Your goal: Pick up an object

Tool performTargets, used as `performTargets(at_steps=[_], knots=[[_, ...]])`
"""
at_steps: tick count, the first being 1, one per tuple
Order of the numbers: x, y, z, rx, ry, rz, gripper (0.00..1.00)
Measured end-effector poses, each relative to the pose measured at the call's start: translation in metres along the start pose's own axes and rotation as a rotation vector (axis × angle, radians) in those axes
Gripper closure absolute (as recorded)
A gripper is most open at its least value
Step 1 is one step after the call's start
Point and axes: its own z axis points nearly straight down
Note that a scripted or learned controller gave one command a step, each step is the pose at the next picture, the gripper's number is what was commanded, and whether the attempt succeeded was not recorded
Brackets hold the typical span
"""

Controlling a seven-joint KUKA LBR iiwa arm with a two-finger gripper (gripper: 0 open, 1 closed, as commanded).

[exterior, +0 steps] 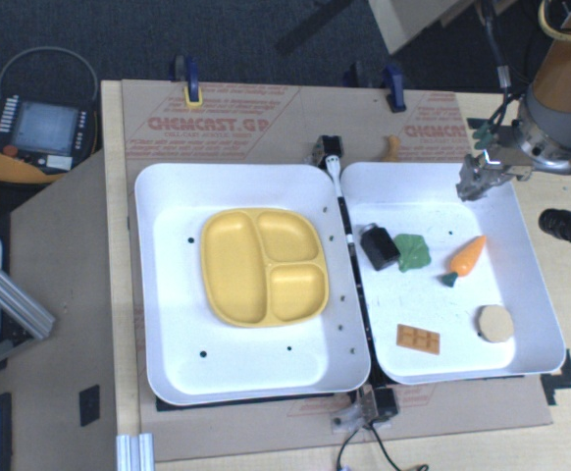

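The right bin (531,292) holds a black block (379,246), a green leafy piece (413,252), an orange carrot (466,257), a tan round cookie (495,324) and a brown waffle-like cracker (418,339). My gripper (477,180) hangs over the bin's far right corner, above and right of the carrot, with nothing seen between its fingers. The arm comes in from the upper right.
The left bin (163,292) holds a yellow divided plate (263,265). A black clip (329,151) sits between the bins at the back. Blue clamps (191,81) pin the cardboard base. A handheld pendant (40,130) lies off the bench at the left.
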Motion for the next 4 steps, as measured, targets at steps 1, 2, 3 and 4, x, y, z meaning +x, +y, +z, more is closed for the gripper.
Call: performTargets(at_steps=[1,2,3,4], knots=[[0.0,0.001,-0.047,-0.002,-0.001,0.0,1.0],[0.057,-0.009,-0.026,0.009,0.005,-0.004,1.0],[0.113,-0.032,-0.016,0.01,0.005,-0.004,1.0],[0.158,-0.041,0.008,0.011,0.004,-0.003,1.0]])
